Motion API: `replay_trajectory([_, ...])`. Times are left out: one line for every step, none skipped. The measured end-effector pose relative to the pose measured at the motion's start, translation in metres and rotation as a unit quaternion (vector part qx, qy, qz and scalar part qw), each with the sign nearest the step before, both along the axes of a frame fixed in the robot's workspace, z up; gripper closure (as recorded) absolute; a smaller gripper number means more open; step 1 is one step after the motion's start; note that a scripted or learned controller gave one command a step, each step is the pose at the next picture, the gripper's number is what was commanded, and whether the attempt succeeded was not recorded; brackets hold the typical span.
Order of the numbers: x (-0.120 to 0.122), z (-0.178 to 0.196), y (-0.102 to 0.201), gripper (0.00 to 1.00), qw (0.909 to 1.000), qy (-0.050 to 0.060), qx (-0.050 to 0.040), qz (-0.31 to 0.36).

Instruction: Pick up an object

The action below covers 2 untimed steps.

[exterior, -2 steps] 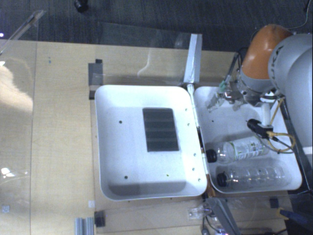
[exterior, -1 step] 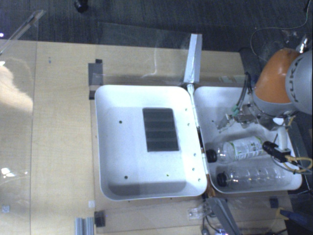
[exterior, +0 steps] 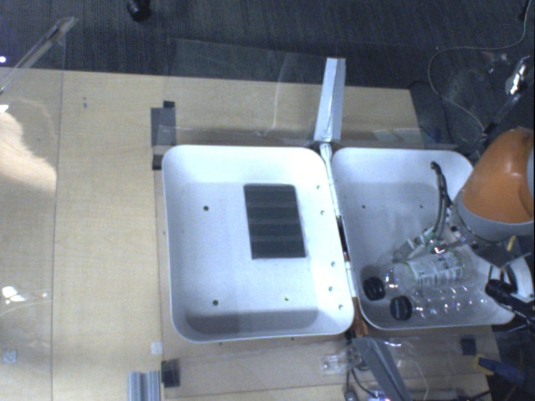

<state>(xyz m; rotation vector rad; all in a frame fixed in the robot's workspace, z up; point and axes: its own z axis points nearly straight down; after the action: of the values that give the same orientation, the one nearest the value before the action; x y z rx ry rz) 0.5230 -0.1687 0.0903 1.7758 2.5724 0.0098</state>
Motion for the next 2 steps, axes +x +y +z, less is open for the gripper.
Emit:
replay_trajectory([0.006,0.000,0.081,0.00,0.9981,-0.001,0.0012,0.061])
replay_trajectory([0.009,0.013,0.081,1.00,0.9981,-0.006,0.0013,0.061])
